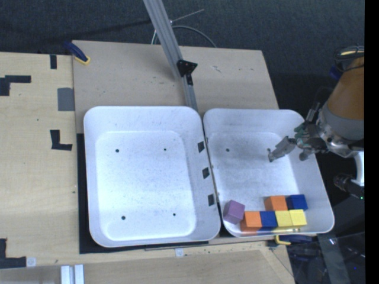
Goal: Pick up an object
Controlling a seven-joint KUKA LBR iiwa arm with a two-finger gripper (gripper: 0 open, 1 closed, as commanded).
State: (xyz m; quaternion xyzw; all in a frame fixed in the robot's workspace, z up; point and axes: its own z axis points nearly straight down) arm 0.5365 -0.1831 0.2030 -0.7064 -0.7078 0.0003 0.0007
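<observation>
Several small blocks lie along the front edge of the right bin [249, 129]: a purple cube [234, 210] at the left, then an orange block [253, 219], a blue block [268, 219] and yellow blocks [290, 218] in a row. Behind that row sit another orange block [275, 203] and another blue block [296, 202]. My gripper [277, 152] hangs over the right bin's back right part, pointing left and down, well behind the blocks. Nothing shows in its grasp.
The left bin [142, 170] sits beside the right one, their rims touching. A slanted metal bar [166, 28] crosses the back of the bench. The grey and orange arm [346, 108] enters over the right bin's right rim.
</observation>
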